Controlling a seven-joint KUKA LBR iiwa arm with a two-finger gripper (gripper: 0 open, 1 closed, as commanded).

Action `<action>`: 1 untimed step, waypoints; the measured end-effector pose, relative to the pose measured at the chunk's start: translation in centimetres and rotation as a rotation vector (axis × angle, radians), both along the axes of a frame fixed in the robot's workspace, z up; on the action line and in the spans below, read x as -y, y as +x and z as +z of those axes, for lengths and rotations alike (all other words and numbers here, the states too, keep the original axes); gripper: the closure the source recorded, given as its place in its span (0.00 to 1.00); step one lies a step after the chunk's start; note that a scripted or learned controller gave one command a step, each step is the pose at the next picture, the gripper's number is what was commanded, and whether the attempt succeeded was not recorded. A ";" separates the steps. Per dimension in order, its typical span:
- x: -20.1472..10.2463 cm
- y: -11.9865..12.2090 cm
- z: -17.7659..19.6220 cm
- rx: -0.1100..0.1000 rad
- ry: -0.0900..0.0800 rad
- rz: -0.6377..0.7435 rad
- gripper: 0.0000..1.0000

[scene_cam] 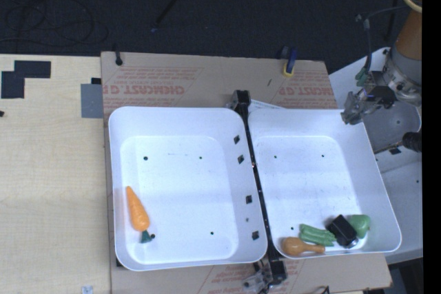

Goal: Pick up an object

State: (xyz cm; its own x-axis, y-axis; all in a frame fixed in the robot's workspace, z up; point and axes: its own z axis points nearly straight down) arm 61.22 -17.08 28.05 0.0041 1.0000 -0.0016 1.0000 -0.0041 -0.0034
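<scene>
Now, going from left to right, the left bin (117,148) holds a toy carrot (136,210). It lies by the bin's left wall, near the front, with its dark green top pointing to the near side. A black bar (251,182) runs between the two bins.

Next is the right bin (375,169). In its near right corner sits a small bunch of toys close together: an orange pear-shaped toy (302,246), a green bean pod (317,235), a black block (342,230) and a green round toy (360,222).

Far on the right, the gripper (353,111) hangs outside the right bin, over its far right corner. Nothing is seen between its fingers. They look dark and small, so I cannot tell if they are apart or together.
</scene>
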 end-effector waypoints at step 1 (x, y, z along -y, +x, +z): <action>4.4 2.0 -10.3 -0.005 0.002 0.002 1.00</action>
State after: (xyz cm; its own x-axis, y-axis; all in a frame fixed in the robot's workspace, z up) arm 63.22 -21.46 17.76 0.0021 1.0000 0.0006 1.0000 -0.0021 -0.0088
